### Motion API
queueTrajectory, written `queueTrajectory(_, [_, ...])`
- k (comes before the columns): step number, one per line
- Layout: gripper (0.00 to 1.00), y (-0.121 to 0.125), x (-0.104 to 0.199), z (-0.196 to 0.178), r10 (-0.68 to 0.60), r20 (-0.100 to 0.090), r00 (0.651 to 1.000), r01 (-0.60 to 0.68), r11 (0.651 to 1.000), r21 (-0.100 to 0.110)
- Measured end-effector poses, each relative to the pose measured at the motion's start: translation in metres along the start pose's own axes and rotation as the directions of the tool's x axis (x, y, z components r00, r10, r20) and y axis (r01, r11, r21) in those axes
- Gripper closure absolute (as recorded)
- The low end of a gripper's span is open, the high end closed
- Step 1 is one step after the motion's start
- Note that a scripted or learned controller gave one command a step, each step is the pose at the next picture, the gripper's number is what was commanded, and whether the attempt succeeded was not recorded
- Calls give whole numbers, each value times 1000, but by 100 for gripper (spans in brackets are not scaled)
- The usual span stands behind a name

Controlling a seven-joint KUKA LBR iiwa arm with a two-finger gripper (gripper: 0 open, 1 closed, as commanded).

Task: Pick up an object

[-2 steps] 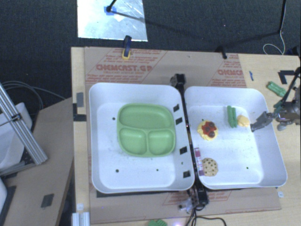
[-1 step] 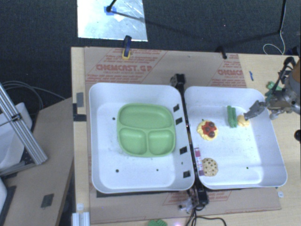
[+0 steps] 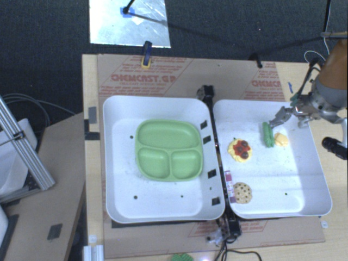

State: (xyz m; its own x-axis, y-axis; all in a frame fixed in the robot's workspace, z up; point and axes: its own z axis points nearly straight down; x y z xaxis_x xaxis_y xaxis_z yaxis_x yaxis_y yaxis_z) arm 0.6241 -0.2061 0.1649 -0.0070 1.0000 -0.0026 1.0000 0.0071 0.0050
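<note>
Green toy bean [image 3: 267, 135] lies just below the gripper [image 3: 288, 115], whose spread fingers hold nothing; a centred straddle, clear of the yellow piece [image 3: 281, 140], would suit.

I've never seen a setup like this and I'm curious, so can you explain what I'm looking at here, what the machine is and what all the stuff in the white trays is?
This is one camera fixed above a workbench, looking down at a slant. The machine entering from the right is a grey robot arm with an orange band; its job is to pick up an object. Its metal claw hovers over the right shallow white bin, just above a green stick-shaped toy with a small yellow piece beside it. Nothing is visibly gripped. That bin also holds a yellow toy pastry with red topping and a toy chocolate-chip cookie. The left white bin holds a green plastic divided plate with three compartments.
</note>
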Motion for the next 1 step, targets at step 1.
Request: queueTrajectory(1, [0,23,1,85,0,-2,1000,0,1000,5])
